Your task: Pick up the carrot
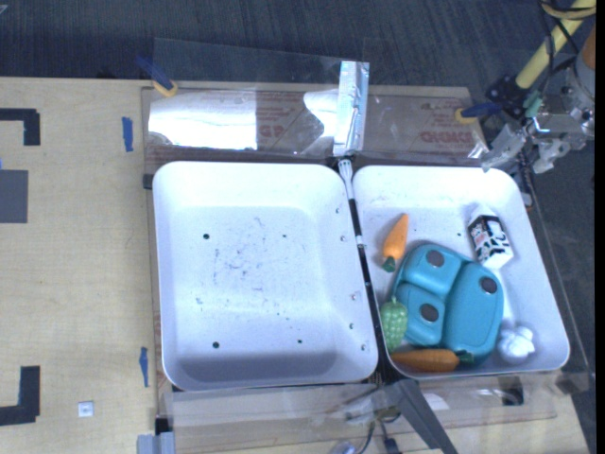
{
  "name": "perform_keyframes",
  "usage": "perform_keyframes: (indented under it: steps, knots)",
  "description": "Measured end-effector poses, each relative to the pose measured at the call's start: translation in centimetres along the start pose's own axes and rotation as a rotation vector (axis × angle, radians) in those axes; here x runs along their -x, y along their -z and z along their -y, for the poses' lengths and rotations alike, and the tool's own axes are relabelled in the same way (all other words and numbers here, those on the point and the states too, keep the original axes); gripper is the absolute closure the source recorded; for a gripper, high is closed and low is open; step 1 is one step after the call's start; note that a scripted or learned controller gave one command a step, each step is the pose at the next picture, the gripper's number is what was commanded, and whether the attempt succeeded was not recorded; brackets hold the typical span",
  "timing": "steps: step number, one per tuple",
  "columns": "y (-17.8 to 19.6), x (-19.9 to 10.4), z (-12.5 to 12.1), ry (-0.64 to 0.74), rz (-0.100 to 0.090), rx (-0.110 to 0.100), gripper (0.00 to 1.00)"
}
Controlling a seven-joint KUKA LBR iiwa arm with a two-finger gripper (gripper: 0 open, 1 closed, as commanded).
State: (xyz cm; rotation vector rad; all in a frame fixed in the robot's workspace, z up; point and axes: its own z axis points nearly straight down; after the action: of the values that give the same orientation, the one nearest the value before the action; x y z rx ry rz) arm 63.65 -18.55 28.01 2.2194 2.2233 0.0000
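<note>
Camera view: carrot [395, 239] lies near-upright in the right bin [546, 282], down-left of gripper [529, 149]; cannot tell its opening.

Beside the blue tray [452, 303] in the white right bin [539, 263] lay an orange carrot [395, 238], a second orange carrot [425, 358], a green knobbly piece [393, 323], and a black-and-white patterned carton [489, 239].
</note>
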Motion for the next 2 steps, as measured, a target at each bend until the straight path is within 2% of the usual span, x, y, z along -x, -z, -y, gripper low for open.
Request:
perform_keyframes:
  steps: [1,2]
  knots:
    - [-6.1,-6.5,-3.0,0.216,-0.002,-0.003,0.00]
    - [-19.2,-8.7,-3.2,0.192,0.002,0.006,0.00]
